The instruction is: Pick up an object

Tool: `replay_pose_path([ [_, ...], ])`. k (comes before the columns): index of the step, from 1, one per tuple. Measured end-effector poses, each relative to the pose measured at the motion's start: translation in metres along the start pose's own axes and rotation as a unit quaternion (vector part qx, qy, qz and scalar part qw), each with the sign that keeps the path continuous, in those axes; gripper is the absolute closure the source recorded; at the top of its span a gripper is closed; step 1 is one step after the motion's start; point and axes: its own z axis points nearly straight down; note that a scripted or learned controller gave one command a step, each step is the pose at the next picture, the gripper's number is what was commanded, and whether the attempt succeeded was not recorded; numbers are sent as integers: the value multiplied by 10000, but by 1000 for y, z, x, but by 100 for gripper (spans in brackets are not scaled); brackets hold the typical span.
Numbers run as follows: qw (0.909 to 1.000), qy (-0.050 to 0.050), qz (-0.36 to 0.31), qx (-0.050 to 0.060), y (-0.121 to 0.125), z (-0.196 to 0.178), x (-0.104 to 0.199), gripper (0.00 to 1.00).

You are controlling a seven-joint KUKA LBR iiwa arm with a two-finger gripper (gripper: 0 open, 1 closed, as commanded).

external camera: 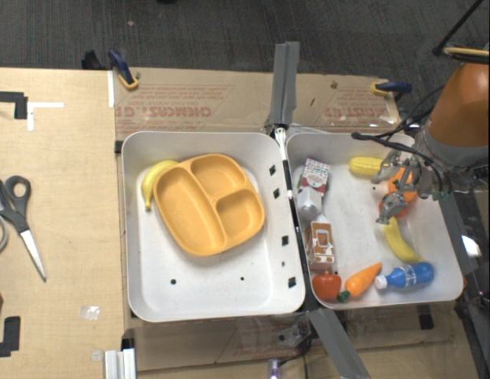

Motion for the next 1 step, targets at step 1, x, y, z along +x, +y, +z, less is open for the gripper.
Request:
replay_pose_path([
  [1, 9999, 10, 160, -5, -15, 13, 29, 0],
])
